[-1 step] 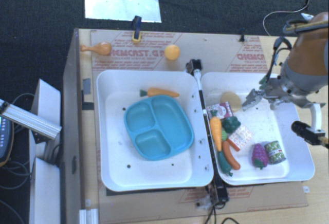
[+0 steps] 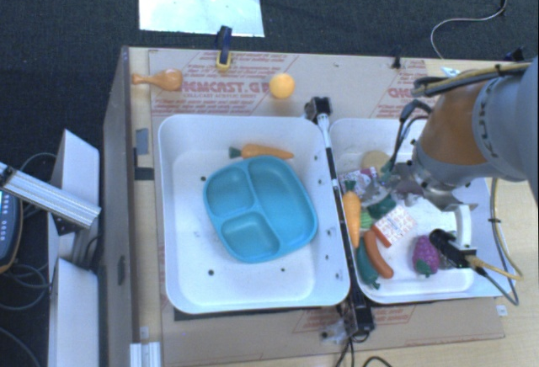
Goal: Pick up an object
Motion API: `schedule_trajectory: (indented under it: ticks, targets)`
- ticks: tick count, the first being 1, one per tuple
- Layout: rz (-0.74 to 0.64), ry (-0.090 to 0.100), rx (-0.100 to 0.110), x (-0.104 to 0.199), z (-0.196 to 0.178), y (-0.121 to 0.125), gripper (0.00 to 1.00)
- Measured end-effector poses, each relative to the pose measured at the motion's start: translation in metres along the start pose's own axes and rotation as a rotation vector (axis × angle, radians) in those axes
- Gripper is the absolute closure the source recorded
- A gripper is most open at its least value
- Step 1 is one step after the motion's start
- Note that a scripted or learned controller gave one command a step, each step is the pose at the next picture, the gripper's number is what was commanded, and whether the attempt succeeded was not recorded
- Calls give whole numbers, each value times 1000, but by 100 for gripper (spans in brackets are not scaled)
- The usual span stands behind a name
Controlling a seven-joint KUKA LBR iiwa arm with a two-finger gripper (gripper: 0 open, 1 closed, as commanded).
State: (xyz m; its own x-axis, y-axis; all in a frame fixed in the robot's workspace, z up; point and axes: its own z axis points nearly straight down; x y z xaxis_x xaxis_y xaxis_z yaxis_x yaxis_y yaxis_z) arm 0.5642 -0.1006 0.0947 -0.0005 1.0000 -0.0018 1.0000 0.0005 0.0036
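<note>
Grey arm (image 2: 472,134) hides the tool (image 2: 396,188) over the right bin (image 2: 421,285); its grip unclear.

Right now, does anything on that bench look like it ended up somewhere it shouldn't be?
Two toys lie outside the bins, on the board behind them: an orange ball near the left bin's back edge, and a tan drumstick-shaped piece near the board's far left corner. A carrot also lies right along the divide between the bins.
</note>
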Motion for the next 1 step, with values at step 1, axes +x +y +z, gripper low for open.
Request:
schedule_trajectory:
  ticks: [1]
  targets:
    - [-1,1,0,1,-10,0,100]
